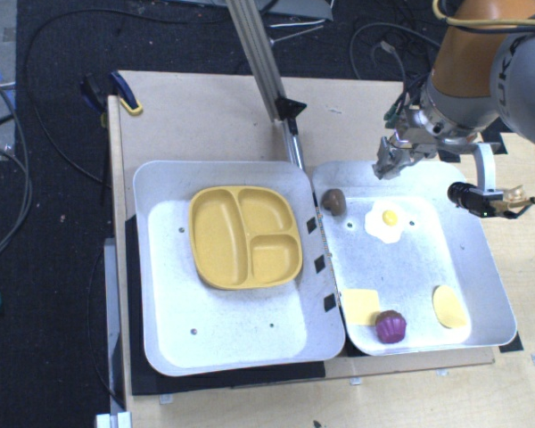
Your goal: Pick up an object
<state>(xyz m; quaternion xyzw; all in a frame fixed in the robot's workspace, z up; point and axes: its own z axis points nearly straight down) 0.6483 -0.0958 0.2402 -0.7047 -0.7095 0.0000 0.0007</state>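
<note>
Fingers (385, 169) hang over the right bin's (481, 239) far rim; whether they are parted cannot be told. Nearest, a brown object (333, 201) lies by the bin's left wall, long axis running near-to-far.

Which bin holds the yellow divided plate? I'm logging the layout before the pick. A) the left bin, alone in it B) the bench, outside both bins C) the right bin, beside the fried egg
A: the yellow divided plate lies in the left bin, while the toy fried egg lies in the right bin.
</note>
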